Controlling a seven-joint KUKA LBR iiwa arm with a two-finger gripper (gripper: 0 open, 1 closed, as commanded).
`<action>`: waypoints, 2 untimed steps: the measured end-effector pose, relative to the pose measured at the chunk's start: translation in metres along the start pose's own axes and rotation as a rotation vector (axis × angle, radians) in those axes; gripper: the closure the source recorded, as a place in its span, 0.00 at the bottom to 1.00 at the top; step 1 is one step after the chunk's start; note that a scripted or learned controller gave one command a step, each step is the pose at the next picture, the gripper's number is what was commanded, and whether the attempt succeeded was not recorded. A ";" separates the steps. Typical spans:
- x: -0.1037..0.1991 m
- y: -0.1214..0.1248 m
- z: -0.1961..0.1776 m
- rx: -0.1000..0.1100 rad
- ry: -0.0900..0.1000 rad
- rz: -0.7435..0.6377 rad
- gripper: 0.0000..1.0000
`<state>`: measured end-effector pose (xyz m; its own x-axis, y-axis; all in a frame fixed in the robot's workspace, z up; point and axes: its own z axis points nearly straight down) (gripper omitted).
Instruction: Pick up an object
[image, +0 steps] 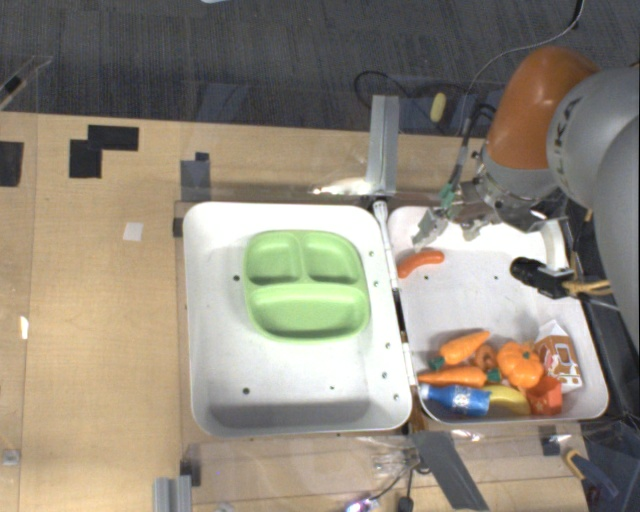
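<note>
My gripper (450, 228) hangs over the far left part of the right bin (590, 400), open, with nothing between its fingers. An orange sausage (420, 262) lies on the bin floor just below and slightly left of the gripper's left finger (428, 228), apart from it. At the bin's near edge sits a heap of toy food: a carrot (465, 347), a second carrot (452, 377), an orange pumpkin (519, 364), a blue can (460, 401) and a red-brown packet (559, 360).
The left bin (215, 380) holds a green divided plate (304, 282) near its middle. A metal post (384, 140) stands behind the wall between the two bins. The arm's orange band (530, 100) and grey body rise at the right.
</note>
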<state>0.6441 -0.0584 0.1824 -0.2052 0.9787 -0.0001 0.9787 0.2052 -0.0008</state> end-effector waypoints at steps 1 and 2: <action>-0.036 -0.036 -0.001 0.001 0.000 0.115 0.00; -0.001 -0.081 -0.127 0.001 0.000 0.525 0.00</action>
<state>0.5650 -0.0760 0.3099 0.3131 0.9497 -0.0010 0.9497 -0.3131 -0.0011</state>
